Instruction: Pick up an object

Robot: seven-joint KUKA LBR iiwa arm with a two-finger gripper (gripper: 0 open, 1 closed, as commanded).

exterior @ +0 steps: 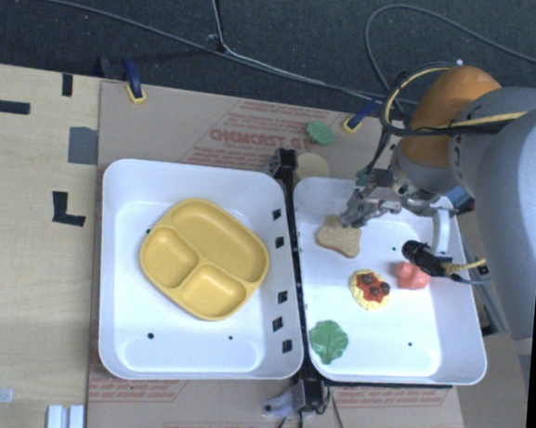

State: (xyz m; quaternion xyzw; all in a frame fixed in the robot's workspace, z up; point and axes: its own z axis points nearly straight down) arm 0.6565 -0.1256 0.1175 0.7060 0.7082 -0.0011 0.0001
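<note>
So from my seat, I see two white bins side by side. Lying in the left bin (121, 242) is a yellow tray (204, 258) with three compartments, tilted a little across the floor of the bin. On the floor of the right bin (429, 348) I count four small pieces: a tan cookie (338, 239) near the far left corner, a red piece (413, 276) toward the right wall, a yellow pizza (370, 289) with red topping near the middle, and a green leaf (329, 340) close to the near left side. All four lie apart from one another. My gripper (354, 216) hangs at the far side of the right bin, just above the cookie's far edge. I cannot tell how it is set from this angle, and I see nothing lifted off the bin floor.
</note>
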